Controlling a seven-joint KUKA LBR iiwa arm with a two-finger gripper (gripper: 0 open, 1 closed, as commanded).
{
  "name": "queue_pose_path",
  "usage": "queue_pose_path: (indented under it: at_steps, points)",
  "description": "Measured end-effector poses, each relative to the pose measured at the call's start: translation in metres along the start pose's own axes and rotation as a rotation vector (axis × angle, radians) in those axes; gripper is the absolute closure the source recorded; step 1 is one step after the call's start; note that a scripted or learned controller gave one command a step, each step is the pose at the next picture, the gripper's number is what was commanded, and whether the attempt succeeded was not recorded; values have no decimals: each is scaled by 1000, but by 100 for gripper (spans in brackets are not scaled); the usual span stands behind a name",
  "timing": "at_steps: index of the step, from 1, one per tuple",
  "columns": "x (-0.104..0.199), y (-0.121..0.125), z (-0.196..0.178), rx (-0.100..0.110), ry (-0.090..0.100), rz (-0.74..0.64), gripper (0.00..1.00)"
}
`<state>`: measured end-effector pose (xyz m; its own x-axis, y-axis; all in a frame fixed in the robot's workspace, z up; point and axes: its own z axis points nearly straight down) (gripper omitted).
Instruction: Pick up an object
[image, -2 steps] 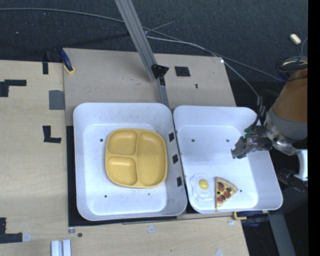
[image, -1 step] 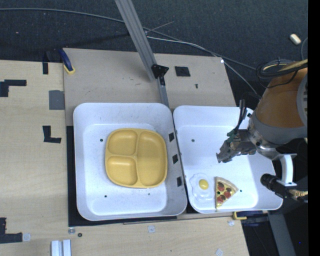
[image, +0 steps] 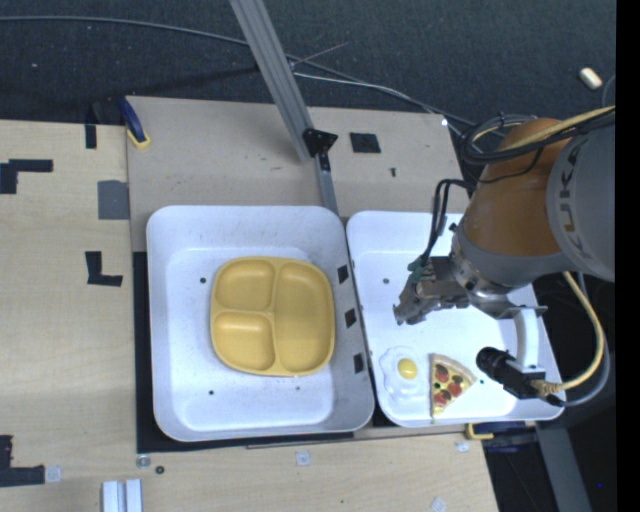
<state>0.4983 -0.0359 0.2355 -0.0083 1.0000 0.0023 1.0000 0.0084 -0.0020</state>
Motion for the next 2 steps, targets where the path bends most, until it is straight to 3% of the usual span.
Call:
queue_pose_path:
  at_steps: [2]
  points:
    - [95, 2, 2, 1, -2, 2, 100]
